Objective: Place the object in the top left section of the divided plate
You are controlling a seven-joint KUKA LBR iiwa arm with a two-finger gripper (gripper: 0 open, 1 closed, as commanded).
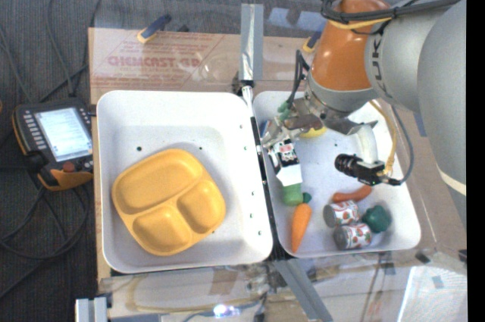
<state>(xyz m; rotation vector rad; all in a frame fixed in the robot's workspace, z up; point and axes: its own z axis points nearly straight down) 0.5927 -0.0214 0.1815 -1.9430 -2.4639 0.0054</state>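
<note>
Small white box [288,166] in the right bin [402,237], right at the tip of the gripper [282,137], maybe touching it. Long side running from the gripper toward the near edge of the bin, leaning only a little. Cannot tell if the gripper is open, shut or holding the box. Just past the box, a green thing [293,197], then an orange carrot [300,226]. Two cans [346,225] farther off. Yellow divided plate [168,199] well apart from the gripper, over in the left bin [114,116].
</note>
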